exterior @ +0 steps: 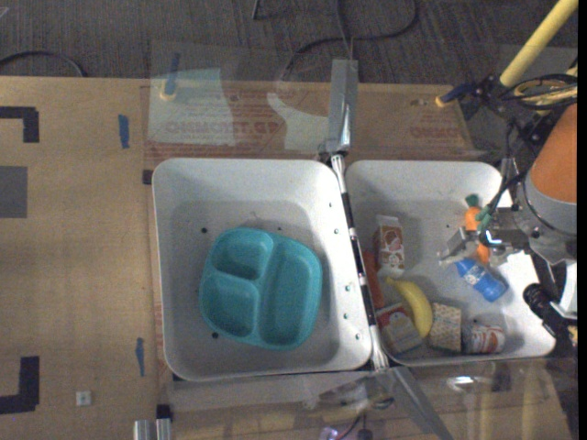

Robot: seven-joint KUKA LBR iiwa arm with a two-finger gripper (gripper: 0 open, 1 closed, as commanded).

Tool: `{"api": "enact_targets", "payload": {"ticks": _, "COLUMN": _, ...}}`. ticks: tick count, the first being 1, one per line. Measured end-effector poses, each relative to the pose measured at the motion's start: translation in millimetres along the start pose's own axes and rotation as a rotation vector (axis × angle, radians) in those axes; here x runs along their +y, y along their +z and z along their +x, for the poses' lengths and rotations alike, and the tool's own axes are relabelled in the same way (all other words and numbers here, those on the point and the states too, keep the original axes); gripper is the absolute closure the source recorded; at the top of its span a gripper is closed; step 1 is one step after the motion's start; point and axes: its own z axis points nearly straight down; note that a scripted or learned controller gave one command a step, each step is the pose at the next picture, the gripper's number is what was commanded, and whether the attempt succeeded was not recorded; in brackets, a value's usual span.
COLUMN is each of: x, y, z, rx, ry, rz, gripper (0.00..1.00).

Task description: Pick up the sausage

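Gripper (468, 246): grey metal, over the right bin (404, 183); whether open or closed could not be told.
Blue object (483, 281): small and smooth, just below the gripper.
Banana (418, 304): curved, yellow, lower left of the gripper.
Sausage (368, 282): thin reddish rod, far left of the gripper, along the bin's left wall.
Plate (262, 288): teal, glossy, three compartments, farther left in the left bin (183, 246).
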Motion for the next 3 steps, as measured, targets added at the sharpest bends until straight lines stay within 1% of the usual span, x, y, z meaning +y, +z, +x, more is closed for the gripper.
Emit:
{"api": "enact_targets", "payload": {"ticks": 1, "x": 74, "y": -103, "z": -15, "rx": -0.002, "ry": 0.888, "rz": -0.002, "gripper": 0.00}}
{"api": "enact_targets", "payload": {"ticks": 2, "x": 44, "y": -85, "z": -34, "rx": -0.001, "ry": 0.792, "rz": 0.002, "gripper": 0.00}}
{"api": "enact_targets", "payload": {"ticks": 3, "x": -22, "y": -67, "z": 13, "rx": 0.000, "ry": 0.943, "rz": 0.004, "gripper": 0.00}}
